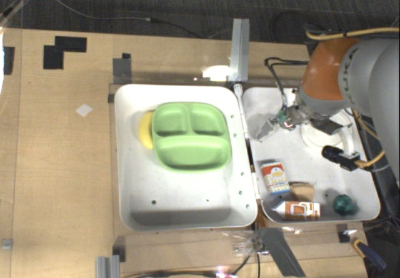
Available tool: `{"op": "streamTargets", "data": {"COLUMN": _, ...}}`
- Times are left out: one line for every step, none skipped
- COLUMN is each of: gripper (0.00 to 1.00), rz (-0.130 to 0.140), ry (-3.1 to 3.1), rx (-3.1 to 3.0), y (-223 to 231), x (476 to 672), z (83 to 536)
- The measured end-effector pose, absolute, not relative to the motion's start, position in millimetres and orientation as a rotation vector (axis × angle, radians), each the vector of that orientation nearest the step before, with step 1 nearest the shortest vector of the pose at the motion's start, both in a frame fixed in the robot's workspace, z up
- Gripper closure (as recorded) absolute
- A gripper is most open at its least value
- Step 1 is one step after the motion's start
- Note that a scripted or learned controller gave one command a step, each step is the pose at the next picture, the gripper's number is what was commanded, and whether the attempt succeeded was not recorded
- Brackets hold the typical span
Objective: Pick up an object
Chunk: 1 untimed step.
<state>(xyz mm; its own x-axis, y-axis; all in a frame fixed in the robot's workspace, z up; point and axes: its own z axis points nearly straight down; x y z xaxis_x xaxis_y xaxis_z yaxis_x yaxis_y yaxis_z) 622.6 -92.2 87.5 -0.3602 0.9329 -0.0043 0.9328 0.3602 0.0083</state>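
you had two white bins side by side. the left bin [134, 202] held a green divided tray [189, 135] lying over a yellow item [145, 130]. the right bin [369, 192] held a small carton [274, 177] with a red and white label, writing too small to read, an orange packet [302, 210], a brown lump [302, 191] and a dark green ball [343, 204]. the gripper [275, 124] sat low in the right bin's far left part; you couldn't tell its opening.

Two white bins [125, 164], one green tray [190, 135], one yellow item [145, 131], two cartons [274, 178], one green ball [343, 204].
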Motion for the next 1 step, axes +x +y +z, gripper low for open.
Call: {"op": "streamTargets", "data": {"gripper": 0.0, "rz": 0.005, "ry": 2.388, "rx": 2.036, "y": -90.5, "x": 591.5, "z": 128.9}}
